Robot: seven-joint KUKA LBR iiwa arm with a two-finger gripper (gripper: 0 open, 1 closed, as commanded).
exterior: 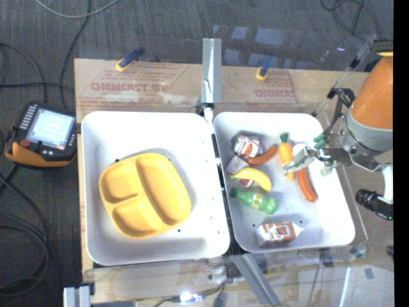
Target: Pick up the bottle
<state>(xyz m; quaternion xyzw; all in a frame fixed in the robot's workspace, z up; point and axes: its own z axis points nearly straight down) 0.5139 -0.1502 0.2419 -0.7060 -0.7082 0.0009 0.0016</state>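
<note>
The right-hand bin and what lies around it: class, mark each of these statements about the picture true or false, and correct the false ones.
1. The green bottle lies on its side in the right bin. True.
2. The yellow divided tray sits in the same bin as the bottle. False: it sits in the left bin.
3. The gripper is above the right bin, near the carrot. True.
4. The banana lies in the left bin. False: it lies in the right bin, just above the bottle in the view.
5. The small carton lies in the right bin, nearer its front edge than the bottle. True.
</note>
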